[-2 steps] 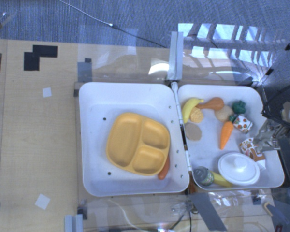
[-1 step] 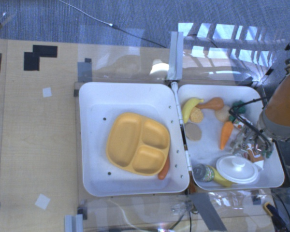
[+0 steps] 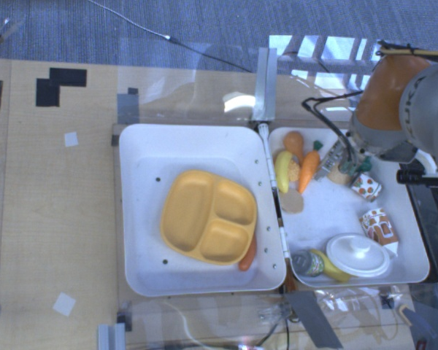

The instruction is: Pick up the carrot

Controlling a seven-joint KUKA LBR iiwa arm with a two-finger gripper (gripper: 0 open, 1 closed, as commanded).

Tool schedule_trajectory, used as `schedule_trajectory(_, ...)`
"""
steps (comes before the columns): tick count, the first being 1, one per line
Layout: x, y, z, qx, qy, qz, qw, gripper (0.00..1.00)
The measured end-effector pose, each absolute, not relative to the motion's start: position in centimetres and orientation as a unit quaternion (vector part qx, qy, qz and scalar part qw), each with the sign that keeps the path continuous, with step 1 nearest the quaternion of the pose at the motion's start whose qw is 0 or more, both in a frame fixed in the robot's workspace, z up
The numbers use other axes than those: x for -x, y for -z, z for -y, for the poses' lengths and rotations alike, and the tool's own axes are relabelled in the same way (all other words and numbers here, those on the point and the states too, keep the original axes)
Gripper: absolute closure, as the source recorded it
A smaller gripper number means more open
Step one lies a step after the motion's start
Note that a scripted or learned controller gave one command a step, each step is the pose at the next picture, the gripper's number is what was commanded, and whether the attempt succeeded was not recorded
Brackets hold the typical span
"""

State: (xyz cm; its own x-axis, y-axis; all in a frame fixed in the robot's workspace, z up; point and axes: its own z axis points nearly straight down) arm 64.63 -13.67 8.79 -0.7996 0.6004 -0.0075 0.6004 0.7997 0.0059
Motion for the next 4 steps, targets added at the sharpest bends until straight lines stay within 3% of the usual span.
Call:
schedule_trajectory(1, -61.9, -24.4, 7.8, -0.398, -0.0036, -0.918, 0.009, 1.0)
schedule_trajectory(2, -61.7, -23.9, 8.0, -0.399, -0.0013, -0.917, 0.005, 0.0)
schedule_trajectory(3, -63.1, -13.9, 9.4, -0.374, 0.0005, -0.928, -0.001, 0.0)
schedule_trajectory(4, -64.2, -8.8, 9.1, -0.335, -0.0013, -0.942, 0.006, 0.0)
